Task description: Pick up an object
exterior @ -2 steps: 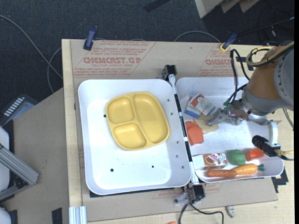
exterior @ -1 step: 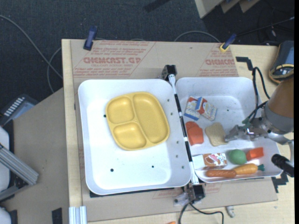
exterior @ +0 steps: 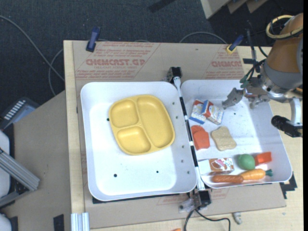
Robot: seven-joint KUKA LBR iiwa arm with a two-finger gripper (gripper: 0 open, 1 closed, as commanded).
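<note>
My gripper [exterior: 244,100] hangs over the far part of the right bin [exterior: 274,129], with its two grey fingers spread and nothing between them, so it is open. Its left finger [exterior: 232,98] ends just right of a white, blue and red carton [exterior: 206,112]. Nearer the camera lie a red slab [exterior: 200,137] and a tan bread slice [exterior: 224,138]. Along the bin's near edge are a small red and white box [exterior: 222,164], a green ball [exterior: 247,161], an orange block [exterior: 263,158], a carrot [exterior: 252,175] and a sausage [exterior: 227,179].
The left bin [exterior: 96,143] holds a yellow three-part plate [exterior: 141,124]. A black divider rail [exterior: 185,124] runs between the bins. Blue clamps [exterior: 93,39] [exterior: 234,44] hold the cardboard base at the back. The arm's orange and grey wrist [exterior: 284,61] stands over the right bin's far right corner.
</note>
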